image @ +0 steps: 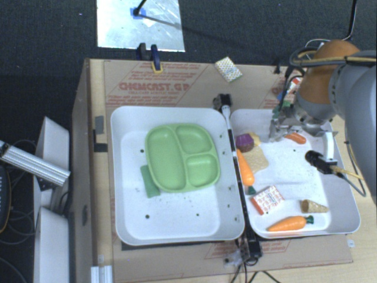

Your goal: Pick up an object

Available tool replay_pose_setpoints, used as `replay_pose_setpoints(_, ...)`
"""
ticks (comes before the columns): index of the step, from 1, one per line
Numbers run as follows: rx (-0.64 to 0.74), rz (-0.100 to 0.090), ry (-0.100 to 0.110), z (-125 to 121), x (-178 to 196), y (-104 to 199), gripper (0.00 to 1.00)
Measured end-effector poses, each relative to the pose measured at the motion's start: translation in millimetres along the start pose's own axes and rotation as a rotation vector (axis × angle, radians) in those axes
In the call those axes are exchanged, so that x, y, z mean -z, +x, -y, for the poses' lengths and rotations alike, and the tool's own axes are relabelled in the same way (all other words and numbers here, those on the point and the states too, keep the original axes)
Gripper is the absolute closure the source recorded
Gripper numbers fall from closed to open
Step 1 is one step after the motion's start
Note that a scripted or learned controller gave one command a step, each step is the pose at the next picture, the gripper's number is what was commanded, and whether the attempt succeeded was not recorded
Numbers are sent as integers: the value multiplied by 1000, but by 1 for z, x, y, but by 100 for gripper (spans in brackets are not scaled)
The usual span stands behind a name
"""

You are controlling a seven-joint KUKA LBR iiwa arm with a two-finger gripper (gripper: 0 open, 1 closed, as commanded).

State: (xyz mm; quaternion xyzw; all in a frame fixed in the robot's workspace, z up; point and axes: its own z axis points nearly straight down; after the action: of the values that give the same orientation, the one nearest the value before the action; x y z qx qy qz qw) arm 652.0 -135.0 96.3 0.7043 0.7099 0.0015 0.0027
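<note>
The arm enters from the right and its gripper [279,128] is low in the right bin [344,208], near the back wall. Whether it is wide or narrow cannot be told here. A small orange piece [296,138] lies just beside it. To its left is a purple object [245,140] touching a tan slice [254,157], and a carrot [245,168] lies along the bin's left wall. Nearer the front are a red-and-white box [268,198], a cone [314,206] and a second carrot [288,223]. The left bin [132,214] holds a green plate [181,157].
</note>
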Motion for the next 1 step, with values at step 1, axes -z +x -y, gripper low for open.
replay_pose_setpoints(1,1,0,0,0,0,0,0)
